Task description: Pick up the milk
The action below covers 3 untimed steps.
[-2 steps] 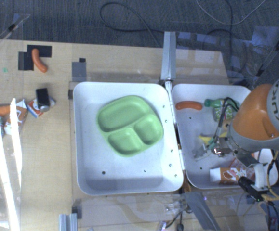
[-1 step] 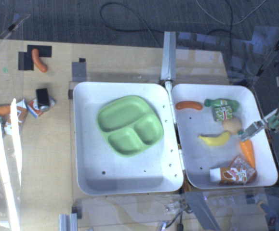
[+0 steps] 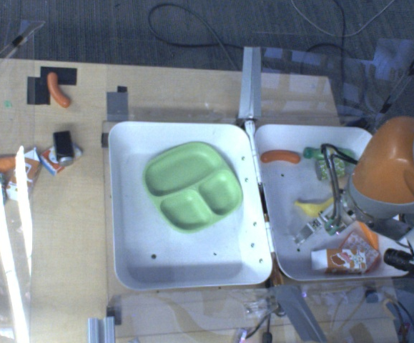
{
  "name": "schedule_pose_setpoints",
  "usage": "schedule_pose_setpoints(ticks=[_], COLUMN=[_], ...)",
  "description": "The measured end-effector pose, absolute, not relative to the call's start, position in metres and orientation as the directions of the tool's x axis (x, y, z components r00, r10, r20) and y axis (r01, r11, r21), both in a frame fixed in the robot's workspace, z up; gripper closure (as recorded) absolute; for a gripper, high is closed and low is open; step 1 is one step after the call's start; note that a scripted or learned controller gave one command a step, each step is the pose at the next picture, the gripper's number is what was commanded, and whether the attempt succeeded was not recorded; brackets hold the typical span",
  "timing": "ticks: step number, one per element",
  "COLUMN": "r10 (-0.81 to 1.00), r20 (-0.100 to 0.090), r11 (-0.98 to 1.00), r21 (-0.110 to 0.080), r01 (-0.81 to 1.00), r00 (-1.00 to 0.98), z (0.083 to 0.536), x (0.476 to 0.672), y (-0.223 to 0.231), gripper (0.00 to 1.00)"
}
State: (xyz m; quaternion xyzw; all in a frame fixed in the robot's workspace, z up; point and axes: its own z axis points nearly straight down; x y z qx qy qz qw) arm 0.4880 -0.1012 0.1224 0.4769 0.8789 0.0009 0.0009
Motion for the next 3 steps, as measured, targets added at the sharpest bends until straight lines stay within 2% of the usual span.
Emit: schedule_pose_setpoints(ticks=[1,2,3], r10=[0.880,0.886,0.852], r20=[-0.004,-0.009,-0.006], r11=[0.475,0.463,0.523], r21=[0.004,0.010,0.006], r01=[0.880,0.886,0.852], r00=[-0.474,-0.463,-0.523], z=[0.175,0.089,0.283], x=[0.489,0.491,0.489], y=[-0.160,-0.115,-0.156], gripper=[0.00,0.00,0.00])
